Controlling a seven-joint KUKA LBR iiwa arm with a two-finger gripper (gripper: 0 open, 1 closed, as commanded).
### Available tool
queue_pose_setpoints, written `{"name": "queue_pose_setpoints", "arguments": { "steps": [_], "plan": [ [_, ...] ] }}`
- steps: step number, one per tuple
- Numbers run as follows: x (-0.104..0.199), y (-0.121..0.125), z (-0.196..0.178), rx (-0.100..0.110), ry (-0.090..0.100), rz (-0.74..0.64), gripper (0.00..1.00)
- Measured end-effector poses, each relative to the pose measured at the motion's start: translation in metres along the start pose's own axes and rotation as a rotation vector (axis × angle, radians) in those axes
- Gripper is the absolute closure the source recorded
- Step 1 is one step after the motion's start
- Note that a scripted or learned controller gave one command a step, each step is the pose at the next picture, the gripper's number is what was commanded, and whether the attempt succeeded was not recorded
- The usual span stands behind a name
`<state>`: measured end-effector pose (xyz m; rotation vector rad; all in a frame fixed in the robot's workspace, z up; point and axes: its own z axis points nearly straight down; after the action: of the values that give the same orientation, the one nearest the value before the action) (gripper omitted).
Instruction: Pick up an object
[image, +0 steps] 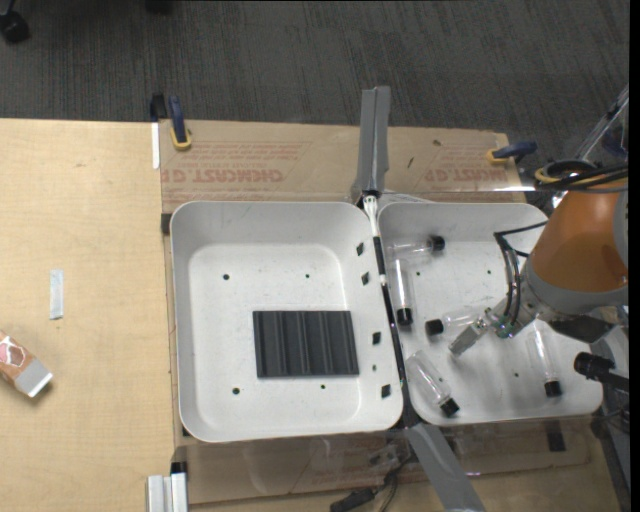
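The right bin (470, 215) holds several clear plastic vials with black caps. One vial (425, 245) lies near its back wall, and a second vial (398, 292) rests along the left wall. A third vial (430, 383) sits at the front left corner. Another vial (448, 321) lies just left of my gripper (472, 335), which is low over the bin's middle. A further vial (541, 362) lies to the gripper's right, partly under the arm. Nothing can be seen held.
The left bin (200, 300) holds a dark ribbed rectangular block (305, 343). The arm's orange band (585, 245) hangs over the right bin's right side. Outside the bins, a small packet (22, 365) and a white strip (56, 295) lie on the bench at left.
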<state>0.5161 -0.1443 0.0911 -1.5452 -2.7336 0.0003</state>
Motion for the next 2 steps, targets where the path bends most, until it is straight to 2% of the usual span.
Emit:
{"name": "queue_pose_setpoints", "arguments": {
  "steps": [1, 2],
  "plan": [
    [0.0, 0.006, -0.187, -0.002, -0.004, -0.071, 0.0],
    [-0.013, 0.044, -0.106, -0.001, -0.002, -0.169, 0.0]
  ]
}}
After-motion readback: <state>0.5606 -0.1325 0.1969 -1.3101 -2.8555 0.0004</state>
